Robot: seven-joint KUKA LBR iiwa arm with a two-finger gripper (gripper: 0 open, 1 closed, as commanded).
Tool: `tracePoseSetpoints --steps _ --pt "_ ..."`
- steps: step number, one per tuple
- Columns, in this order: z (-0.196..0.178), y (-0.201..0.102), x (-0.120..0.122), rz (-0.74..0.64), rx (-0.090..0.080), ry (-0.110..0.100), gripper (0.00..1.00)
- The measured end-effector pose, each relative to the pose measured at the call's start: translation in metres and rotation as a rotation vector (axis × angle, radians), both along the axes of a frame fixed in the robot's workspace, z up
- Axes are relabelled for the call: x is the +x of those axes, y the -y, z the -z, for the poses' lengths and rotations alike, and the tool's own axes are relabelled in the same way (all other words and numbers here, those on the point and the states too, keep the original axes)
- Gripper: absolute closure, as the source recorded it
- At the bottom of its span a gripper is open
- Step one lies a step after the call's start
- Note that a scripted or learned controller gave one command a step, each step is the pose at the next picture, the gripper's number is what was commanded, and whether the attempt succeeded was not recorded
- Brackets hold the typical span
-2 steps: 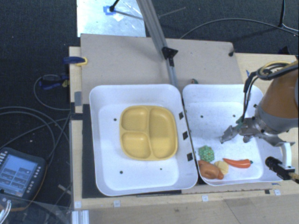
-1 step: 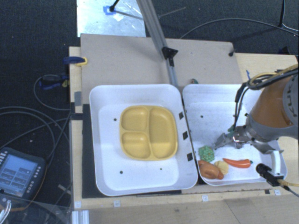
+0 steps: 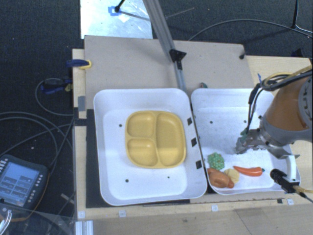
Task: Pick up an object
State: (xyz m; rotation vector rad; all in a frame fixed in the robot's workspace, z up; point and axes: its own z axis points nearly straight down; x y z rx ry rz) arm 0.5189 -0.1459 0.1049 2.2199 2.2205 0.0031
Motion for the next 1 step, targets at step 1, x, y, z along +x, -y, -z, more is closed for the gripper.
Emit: tracePoseSetpoints --steps 1 --pt "-0.0640 -0.0009 0.0007 -0.005 -0.002 0.005 1.00"
